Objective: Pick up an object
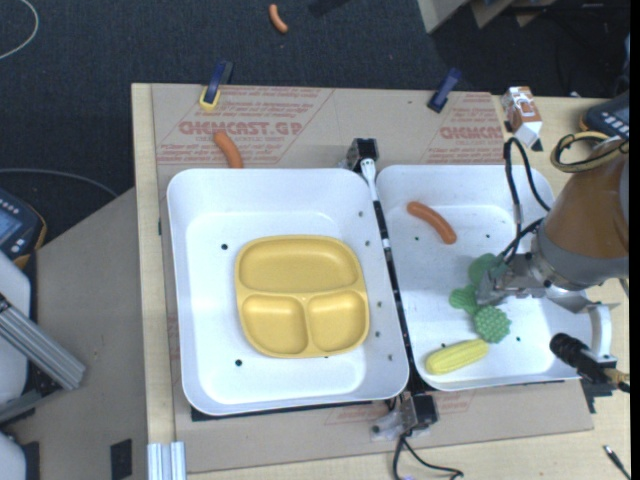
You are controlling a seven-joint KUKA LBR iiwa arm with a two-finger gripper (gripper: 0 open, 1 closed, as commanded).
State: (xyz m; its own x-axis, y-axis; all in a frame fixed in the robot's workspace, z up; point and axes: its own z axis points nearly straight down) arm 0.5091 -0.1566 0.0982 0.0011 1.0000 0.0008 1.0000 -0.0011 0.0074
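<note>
Looked down on two white bins side by side on the bench: left bin (190, 268) taken up by a yellow divided plate (300, 296) lying flat at its middle, right bin (470, 180) holding four small toys. Found the grey arm (590, 233) reaching in from the right, with the gripper (488, 290) down low over the right half of the right bin, directly upon a green leafy toy (468, 286); could not tell whether the gripper was wide, narrow or holding anything, being hidden by its own body. Noted a green knobbly toy (491, 324) just beside and nearer the front wall, touching or almost touching the leafy one, with no clear long axis to either. Noted a corn cob (457, 356) close below those, lying almost against the bin's front wall, long axis left to right, right end raised a little. Saw an orange sausage (432, 221) well apart toward the back, slanting from upper left to lower right. Left bare white floor in the right bin's middle and left side, between sausage and corn; much less room at the front wall and right side, crowded by corn, arm and a black cable (515, 193). Outside the bins, spotted a second sausage (228, 148) on the cardboard bench top and two blue clamps (215, 85) at its back edge.
</note>
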